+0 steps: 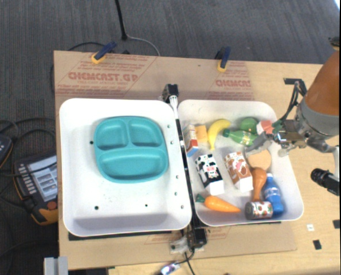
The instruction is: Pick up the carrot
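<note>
1. Camera view, nearest first: the carrot (219,204) lies flat on the floor of the right bin (289,212), close to its near-left corner, green top toward the left wall and tip pointing right. Nothing rests on it, so it looks open to a grasp from above.
2. Just right of the carrot's tip lies a can (258,209) on its side, with a blue bottle (273,196) beside it — these crowd the tip end, so the thicker middle seems the safer place to close on.
3. A little farther stand a cow-print carton (208,171) and a small juice box (238,171), both well clear of the carrot.
4. Farther still: a banana (217,132), a green bottle (242,136) and a green round item (249,123) near the far wall.
5. The gripper (263,137) hangs over the bin's far-right part, well apart from the carrot; I cannot tell how its jaws stand, and nothing is seen held in them.
6. The left bin (73,171) holds a teal divided tray (131,148) — not needed for this task.
</note>
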Robot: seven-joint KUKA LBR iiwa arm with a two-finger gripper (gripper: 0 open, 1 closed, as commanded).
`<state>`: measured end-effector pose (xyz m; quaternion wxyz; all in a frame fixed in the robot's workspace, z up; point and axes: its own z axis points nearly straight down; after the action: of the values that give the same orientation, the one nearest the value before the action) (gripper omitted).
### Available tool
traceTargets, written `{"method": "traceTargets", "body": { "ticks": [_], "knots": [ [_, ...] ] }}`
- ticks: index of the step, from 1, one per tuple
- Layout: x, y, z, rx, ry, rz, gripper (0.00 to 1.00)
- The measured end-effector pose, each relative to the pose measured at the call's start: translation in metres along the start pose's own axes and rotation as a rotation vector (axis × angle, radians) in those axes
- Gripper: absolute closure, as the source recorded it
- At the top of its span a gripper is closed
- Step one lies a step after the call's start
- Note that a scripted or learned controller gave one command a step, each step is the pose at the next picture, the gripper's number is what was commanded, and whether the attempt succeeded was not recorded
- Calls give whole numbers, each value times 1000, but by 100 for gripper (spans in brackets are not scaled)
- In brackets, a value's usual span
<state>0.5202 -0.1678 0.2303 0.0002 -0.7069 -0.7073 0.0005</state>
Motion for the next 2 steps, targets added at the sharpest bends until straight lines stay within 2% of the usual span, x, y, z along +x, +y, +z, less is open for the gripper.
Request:
{"method": "traceTargets", "body": {
  "ticks": [1, 2],
  "knots": [
    [-19, 3, 134, -4, 0, -61, 0],
    [-23, 13, 137, -8, 3, -273, 0]
  ]
}}
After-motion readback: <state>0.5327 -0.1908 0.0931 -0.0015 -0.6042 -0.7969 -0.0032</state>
